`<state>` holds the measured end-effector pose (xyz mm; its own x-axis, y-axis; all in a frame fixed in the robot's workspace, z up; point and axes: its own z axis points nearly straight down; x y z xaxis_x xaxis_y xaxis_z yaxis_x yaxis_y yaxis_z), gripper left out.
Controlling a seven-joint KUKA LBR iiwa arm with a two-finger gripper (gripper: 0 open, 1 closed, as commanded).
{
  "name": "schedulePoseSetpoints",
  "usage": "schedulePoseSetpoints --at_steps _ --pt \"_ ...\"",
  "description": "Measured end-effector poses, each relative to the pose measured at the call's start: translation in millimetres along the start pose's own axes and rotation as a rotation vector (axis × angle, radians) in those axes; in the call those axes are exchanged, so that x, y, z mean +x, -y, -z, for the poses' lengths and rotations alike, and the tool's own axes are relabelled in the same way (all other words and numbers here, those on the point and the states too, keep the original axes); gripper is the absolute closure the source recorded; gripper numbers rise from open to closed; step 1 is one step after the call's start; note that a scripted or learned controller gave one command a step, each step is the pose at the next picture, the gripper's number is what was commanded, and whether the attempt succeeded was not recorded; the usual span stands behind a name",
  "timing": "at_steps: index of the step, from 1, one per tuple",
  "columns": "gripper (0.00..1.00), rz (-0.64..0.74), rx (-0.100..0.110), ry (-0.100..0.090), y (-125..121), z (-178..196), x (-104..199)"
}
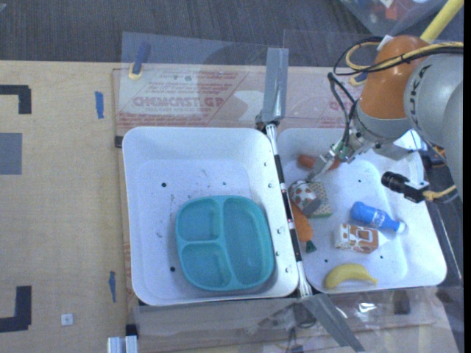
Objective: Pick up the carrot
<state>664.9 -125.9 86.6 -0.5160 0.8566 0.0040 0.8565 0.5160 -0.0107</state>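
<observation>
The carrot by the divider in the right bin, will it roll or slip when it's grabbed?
The carrot looks smooth and tapered, so it may slip toward its thin end. Lying against the bin's left wall, it probably can't roll far. It looks rigid.

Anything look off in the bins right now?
Mostly tidy. The carrot lies wedged along the right bin's left wall, a tight place for the gripper. The teal plate sits flat in the left bin.

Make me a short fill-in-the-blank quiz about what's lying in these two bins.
The teal divided plate lies in the ____ bin.
The carrot lies against the right bin's ____ wall.
The yellow fruit near the right bin's front edge is a ____.
The bottle is coloured ____.

Missing words: left; left; banana; blue
</observation>
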Motion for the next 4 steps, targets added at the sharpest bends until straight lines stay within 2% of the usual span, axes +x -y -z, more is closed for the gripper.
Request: schedulePoseSetpoints --at_steps 1,2,3,4 --pt "1.00 0.000 -0.015 0.010 -3 14 -2" --pt "0.00 0.001 -0.007 0.000 -2 12 0" --pt "0.00 0.106 -0.012 0.006 60 45 -9" --pt "0.00 0.050 -0.016 0.009 134 0 21"
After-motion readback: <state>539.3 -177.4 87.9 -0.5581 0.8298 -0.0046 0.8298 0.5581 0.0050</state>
